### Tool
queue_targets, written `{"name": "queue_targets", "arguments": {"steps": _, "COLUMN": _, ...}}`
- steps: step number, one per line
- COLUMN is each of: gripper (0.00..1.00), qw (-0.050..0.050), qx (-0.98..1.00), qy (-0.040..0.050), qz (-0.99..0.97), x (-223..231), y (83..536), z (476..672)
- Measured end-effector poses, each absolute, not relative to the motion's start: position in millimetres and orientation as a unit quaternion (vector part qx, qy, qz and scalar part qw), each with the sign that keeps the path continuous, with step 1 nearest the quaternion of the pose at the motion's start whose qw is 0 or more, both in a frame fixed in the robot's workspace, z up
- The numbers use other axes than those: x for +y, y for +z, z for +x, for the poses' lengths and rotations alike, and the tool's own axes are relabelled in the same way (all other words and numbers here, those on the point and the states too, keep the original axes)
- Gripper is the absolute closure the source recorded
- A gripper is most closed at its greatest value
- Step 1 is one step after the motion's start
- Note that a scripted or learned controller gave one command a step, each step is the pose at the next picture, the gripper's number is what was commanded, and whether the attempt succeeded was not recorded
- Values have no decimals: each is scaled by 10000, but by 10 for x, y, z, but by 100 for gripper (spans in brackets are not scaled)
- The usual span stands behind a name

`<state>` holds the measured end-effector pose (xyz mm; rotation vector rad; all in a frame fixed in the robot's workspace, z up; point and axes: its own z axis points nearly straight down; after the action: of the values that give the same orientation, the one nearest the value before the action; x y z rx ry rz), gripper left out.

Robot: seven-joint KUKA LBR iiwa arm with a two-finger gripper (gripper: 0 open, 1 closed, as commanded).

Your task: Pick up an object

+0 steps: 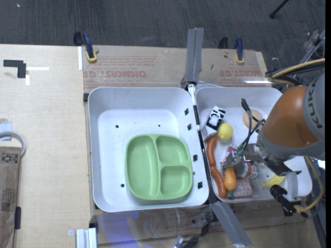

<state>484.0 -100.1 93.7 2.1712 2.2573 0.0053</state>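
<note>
There are two white bins — the left bin (103,138) and the right bin (232,93). The left bin holds one green divided plate (158,167) with three compartments. At the left edge of the right bin lies one long orange-red sausage (213,159), and near it one small orange carrot (229,180) and one yellow lemon (225,132). One black-and-white block (215,117) — near the back edge. Two blue clamps, (88,44) and (238,48), grip the bench's far edge.

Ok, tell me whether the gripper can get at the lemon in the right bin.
Probably yes: the lemon lies uncovered, nothing on top, with the gripper just below it. The hot dog crowds one side.
</note>
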Motion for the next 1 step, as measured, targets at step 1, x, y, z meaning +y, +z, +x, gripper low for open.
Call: {"name": "queue_targets", "arguments": {"steps": 1, "gripper": 100, "qw": 10, "qx": 7194, "qy": 2, "qz": 6946, "x": -1000, "y": 1007, "z": 4830}}
